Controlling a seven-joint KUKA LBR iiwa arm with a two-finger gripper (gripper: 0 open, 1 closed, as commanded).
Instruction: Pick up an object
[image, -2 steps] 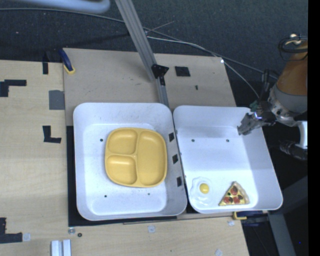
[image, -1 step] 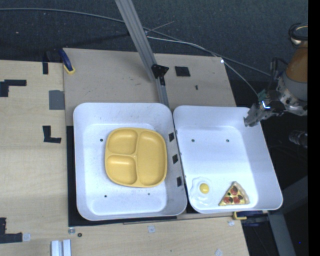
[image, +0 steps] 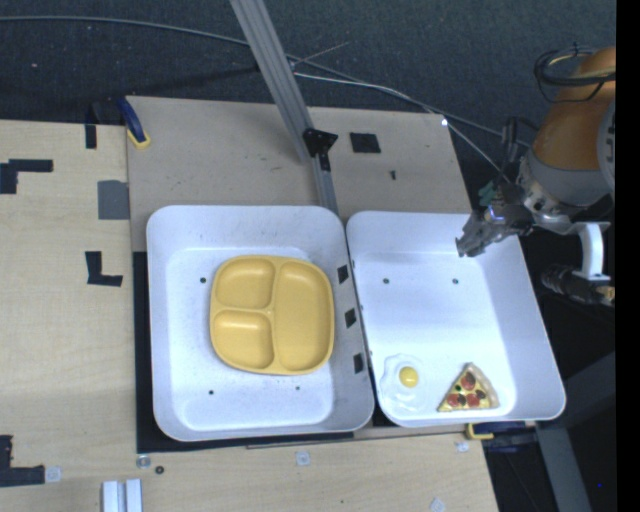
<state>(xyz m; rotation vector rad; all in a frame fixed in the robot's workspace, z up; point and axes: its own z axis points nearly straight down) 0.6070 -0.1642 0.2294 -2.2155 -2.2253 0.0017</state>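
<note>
Tool (image: 472, 243) over right bin's (image: 520, 290) far-right rim

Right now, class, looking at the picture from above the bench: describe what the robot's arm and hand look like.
The arm is rounded and bulky, with a broad orange section above a grey wrist section. Thin dark cables loop over its top. At its end sits a small, dark hand, narrow and angular, with small metallic fittings where it joins the wrist. A white curved part shows just below the wrist.
</note>
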